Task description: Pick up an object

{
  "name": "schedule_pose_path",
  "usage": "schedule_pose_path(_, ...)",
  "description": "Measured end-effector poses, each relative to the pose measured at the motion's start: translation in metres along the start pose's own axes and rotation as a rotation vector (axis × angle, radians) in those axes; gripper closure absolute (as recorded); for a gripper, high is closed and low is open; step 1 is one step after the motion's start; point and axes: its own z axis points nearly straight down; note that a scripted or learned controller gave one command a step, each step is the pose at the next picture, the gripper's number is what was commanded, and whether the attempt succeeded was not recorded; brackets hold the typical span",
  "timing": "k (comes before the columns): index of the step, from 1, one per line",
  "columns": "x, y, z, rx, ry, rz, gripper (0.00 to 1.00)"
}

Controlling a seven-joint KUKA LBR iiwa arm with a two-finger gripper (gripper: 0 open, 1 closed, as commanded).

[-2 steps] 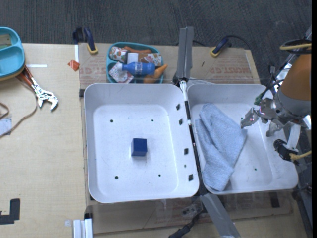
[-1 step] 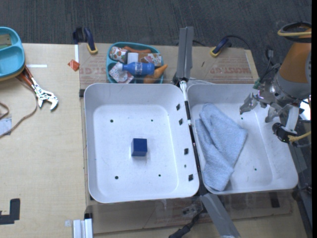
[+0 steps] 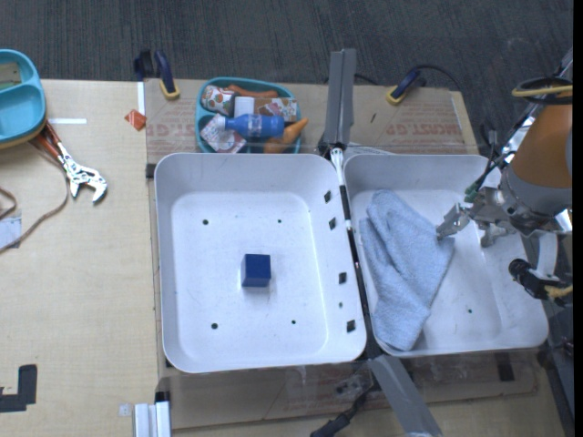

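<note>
**Gripper poised over the right bin, beside the towel**

The two-finger metal gripper (image 3: 466, 223) is seen above the right shallow white bin (image 3: 492, 330), carried in from the right by the grey arm with the orange band (image 3: 547, 148). Its fingers are spread apart and nothing is held between them. The tips are directed toward the crumpled light blue-grey cloth towel (image 3: 401, 267), which is draped along the left side of that bin, one end bunched near the front wall. The gripper is placed just beside the towel's upper right edge, a position judged to suit a descent onto the fabric; whether contact is made cannot be told.

The other candidate, a small dark blue cube (image 3: 257, 270), is set alone near the middle of the left shallow white bin (image 3: 182, 335), well apart from the gripper. Because it stands free of the walls, it is judged an easy target, though the arm is not aimed at it.

Beyond the bins, a teal basket of mixed packets and toys (image 3: 248, 118) is kept on the bench, apparently as a store of spare objects, and a silver adjustable wrench (image 3: 80, 178) is left on the wooden surface to the left.
</note>
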Motion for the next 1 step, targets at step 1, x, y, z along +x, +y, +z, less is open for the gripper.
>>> schedule_pose_path(1,-0.0033,0.0007,-0.0107,-0.004,-0.007,0.004,1.0)
